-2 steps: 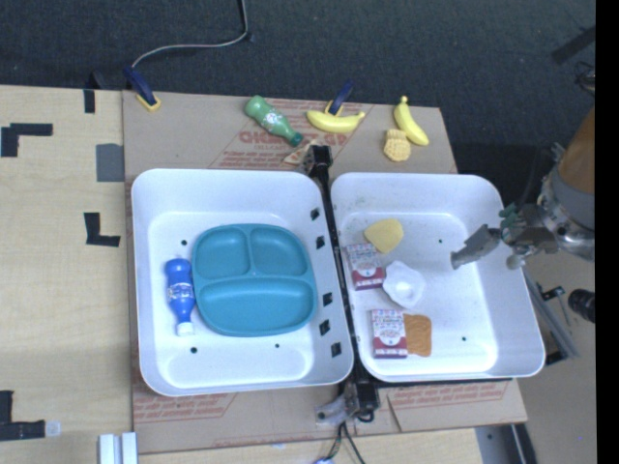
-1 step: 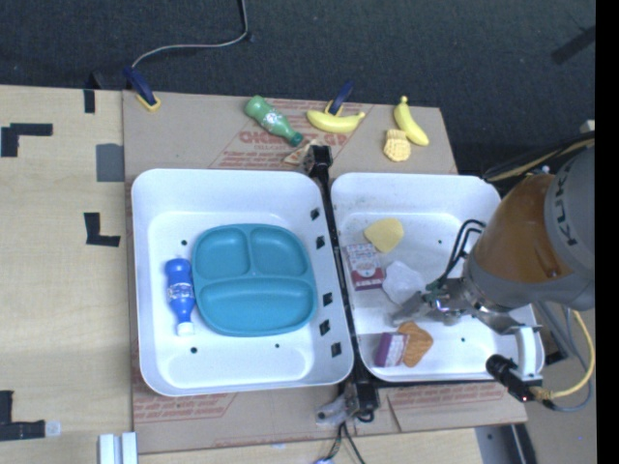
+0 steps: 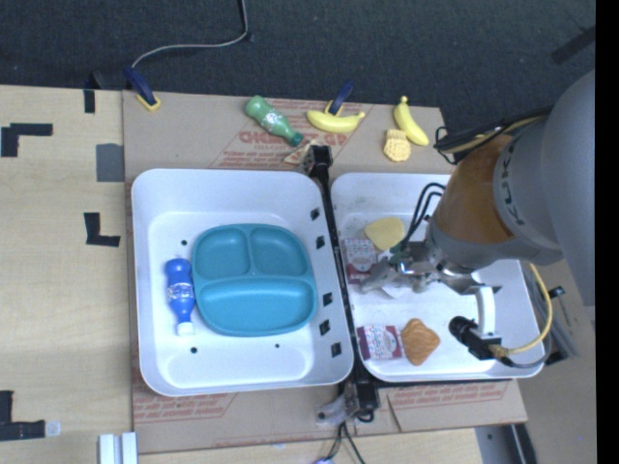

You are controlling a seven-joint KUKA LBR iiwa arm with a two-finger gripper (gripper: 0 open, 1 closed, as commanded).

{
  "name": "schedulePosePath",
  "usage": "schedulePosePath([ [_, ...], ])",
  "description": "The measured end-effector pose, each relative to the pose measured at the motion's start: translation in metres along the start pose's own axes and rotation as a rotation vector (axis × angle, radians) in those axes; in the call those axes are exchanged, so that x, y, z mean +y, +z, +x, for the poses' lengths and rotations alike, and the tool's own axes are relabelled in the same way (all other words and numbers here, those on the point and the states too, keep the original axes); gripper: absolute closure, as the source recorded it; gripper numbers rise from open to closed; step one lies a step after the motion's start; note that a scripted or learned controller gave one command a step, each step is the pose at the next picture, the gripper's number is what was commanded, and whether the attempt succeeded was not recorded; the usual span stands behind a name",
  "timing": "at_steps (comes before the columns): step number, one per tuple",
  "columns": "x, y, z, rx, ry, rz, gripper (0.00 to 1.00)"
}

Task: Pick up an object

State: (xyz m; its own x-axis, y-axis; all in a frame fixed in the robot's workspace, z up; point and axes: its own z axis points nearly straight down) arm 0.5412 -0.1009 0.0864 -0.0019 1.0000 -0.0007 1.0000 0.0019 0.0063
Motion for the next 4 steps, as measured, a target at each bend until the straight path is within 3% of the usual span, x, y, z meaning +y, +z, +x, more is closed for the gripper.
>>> schedulePosePath([
  [1, 0.049, -0.037, 0.001, 0.000, 0.001, 0.007, 0.00],
  [2, 0.093, -0.033, 0.004, 0.000, 0.001, 0.007, 0.00],
  [3, 0.128, 0.001, -0.035, -0.001, 0.000, 0.004, 0.00],
  [4, 0.128, -0.009, -0.036, -0.004, -0.001, 0.003, 1.00],
])
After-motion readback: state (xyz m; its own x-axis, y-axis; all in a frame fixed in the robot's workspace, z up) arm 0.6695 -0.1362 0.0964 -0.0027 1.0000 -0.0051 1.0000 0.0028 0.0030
